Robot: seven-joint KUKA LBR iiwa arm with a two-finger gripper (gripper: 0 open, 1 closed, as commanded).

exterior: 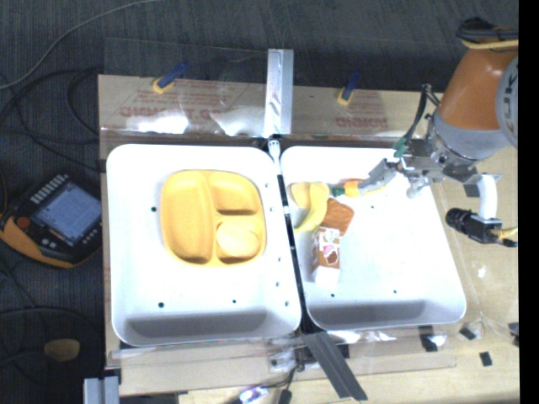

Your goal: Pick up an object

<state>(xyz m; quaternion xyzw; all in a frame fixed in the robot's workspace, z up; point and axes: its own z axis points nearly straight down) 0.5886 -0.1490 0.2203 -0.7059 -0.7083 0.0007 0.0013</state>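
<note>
In the right bin (421,284), a yellow banana (307,204) lies at the left wall. Beside it sit an orange-brown piece (338,215) and a small white and red carton (328,255). A small orange and green item (354,187) lies at the upper middle. My gripper (397,178) hovers over the upper right part of this bin, open, with nothing between its fingers. Its left fingertip (376,174) is just right of the orange and green item.
The left bin (135,293) holds a yellow compartment tray (210,215). A metal divider post (279,91) stands behind the seam between the bins. A black fitting (473,223) sticks out by the right bin's right rim. A handheld controller (55,217) lies off the bench on the left.
</note>
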